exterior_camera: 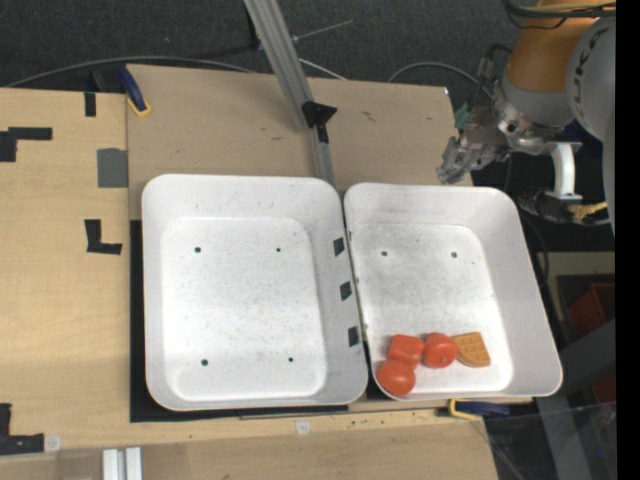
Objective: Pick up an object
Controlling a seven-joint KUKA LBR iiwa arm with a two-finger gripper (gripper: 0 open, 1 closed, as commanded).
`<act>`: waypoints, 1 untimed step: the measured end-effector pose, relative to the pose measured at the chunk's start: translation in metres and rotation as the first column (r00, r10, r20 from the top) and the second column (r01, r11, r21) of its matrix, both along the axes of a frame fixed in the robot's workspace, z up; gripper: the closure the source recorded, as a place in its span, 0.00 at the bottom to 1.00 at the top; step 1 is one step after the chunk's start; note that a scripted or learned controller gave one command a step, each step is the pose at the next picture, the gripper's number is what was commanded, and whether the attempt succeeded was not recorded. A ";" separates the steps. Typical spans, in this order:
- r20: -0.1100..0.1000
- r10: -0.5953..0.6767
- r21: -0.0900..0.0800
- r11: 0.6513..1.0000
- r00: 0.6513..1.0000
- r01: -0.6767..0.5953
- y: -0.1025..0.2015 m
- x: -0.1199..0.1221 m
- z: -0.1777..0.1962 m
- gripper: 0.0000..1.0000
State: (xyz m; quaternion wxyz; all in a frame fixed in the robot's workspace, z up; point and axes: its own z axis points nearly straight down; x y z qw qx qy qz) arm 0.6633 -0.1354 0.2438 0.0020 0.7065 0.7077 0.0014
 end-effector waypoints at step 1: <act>-0.008 0.003 0.002 1.000 1.000 -0.003 0.043 -0.013 -0.010 1.00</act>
